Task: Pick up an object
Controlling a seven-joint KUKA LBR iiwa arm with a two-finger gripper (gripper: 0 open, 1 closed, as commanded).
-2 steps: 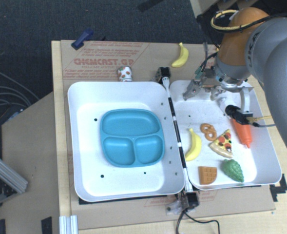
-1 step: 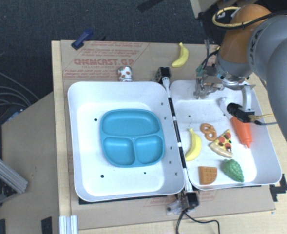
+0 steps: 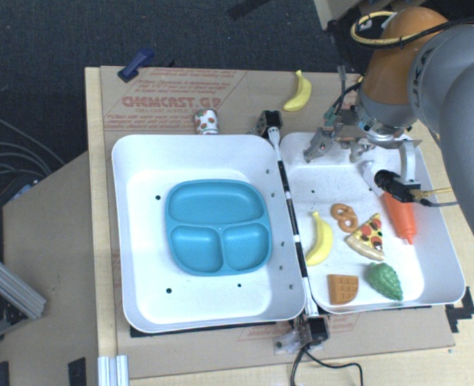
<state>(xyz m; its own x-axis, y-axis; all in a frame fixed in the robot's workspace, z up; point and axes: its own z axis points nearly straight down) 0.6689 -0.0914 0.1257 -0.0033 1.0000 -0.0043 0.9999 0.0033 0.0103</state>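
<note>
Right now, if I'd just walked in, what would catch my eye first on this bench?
Probably the big blue divided plate lying in the middle of the left bin. Next, the toy food in the right bin: a banana, a pretzel, a pizza slice and a carrot. The grey and orange arm hangs over that bin's far end.

Single fixed camera — mounted above the table (image 3: 180, 95), looking down at a slant from moderate distance. Both white bins — left bin (image 3: 132, 215) and right bin (image 3: 438, 256) — fall within the frame side by side; the arm (image 3: 438, 63) enters from the right.
</note>
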